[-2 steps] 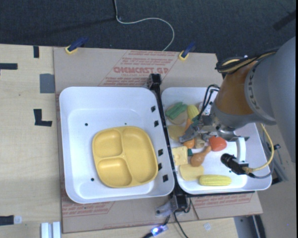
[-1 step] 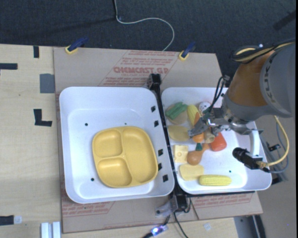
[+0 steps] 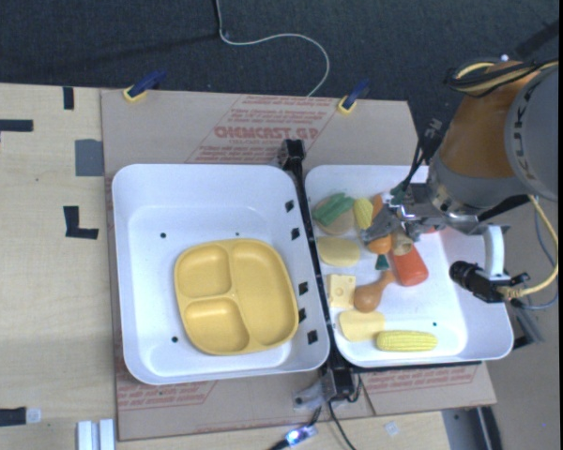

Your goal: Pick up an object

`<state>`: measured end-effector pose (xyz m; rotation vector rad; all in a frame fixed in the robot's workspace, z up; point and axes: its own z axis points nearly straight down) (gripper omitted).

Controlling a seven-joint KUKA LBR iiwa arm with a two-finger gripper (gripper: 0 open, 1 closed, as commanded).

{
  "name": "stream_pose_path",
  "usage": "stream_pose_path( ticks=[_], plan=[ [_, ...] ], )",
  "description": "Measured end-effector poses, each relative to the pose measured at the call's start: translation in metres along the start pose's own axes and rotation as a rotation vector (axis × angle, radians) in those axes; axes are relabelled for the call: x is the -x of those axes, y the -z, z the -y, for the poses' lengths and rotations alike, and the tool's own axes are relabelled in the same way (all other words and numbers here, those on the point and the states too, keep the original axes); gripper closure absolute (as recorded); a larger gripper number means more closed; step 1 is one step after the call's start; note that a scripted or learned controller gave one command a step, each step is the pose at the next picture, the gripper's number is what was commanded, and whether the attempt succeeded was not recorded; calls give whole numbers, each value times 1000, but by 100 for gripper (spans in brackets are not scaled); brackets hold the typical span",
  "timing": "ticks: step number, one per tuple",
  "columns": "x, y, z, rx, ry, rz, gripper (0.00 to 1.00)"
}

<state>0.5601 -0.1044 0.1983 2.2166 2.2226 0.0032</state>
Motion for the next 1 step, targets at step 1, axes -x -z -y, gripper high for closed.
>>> stream_pose_path(
  ticks=[1],
  plan=[
    [-1,28,-1,-2,-1,0,100]
  ],
)
